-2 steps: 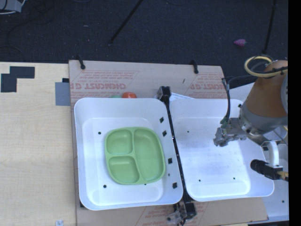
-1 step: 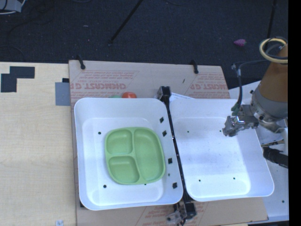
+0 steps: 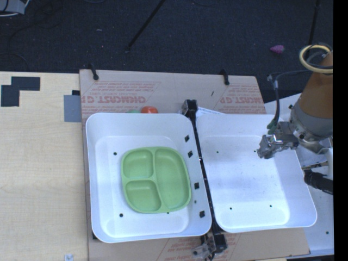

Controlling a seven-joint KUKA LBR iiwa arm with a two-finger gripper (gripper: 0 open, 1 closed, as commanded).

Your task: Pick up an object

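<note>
Gripper (image 3: 266,147) is hanging over the right bin (image 3: 244,211), up near its far right corner, sitting at the end of the grey arm (image 3: 312,110) that's reaching in from the right w/ the orange band showing above the wrist. Can't tell how wide it's standing, the metal parts are blurring together at this size, and nothing is showing up in its grasp. It's pointing left, toward the middle of the bench.

Under it, the right bin's white floor is showing just a few small dark specks. A black divider strip (image 3: 198,162) is running btwn the two bins, which are sitting side by side and touching along it.

Moving left: the green divided plate (image 3: 156,179) is lying flat in the left bin (image 3: 103,145), roughly centred, three compartments facing up, well apart from the gripper. That's the only pickable item lying in a bin.

Further out, a small orange-red object (image 3: 149,110) is peeking over the far rim of the left bin, resting on the cardboard sheet (image 3: 119,91) that's lying under both bins. Beyond that, the pale wooden bench top (image 3: 38,162) is stretching off to the left, w/ dark carpet (image 3: 163,26) along the top.
</note>
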